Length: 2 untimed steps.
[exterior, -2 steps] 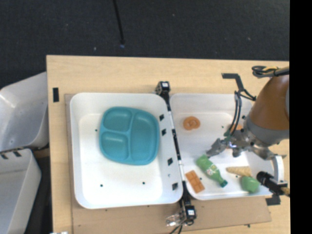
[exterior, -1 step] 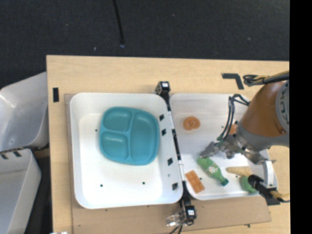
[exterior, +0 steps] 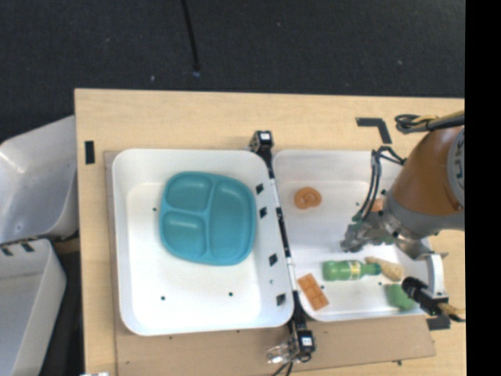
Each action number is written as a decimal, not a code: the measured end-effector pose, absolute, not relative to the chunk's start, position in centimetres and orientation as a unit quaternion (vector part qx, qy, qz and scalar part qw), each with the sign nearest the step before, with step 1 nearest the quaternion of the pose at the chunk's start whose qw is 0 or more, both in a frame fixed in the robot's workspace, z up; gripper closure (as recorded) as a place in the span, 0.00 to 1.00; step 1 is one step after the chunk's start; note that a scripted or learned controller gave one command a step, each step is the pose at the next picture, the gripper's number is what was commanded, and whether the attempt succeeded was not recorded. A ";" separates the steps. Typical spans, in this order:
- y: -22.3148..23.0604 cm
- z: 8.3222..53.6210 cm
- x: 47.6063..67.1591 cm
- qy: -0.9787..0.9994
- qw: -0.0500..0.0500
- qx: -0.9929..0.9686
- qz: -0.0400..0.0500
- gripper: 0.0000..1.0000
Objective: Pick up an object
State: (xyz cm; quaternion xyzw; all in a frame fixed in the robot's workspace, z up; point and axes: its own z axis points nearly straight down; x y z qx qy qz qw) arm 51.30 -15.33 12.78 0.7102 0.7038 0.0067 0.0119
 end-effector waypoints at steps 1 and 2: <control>-15.2 19.1 51.8 0.708 0.003 0.706 0.002 1.00; -15.3 24.5 52.0 0.708 0.004 0.706 0.002 1.00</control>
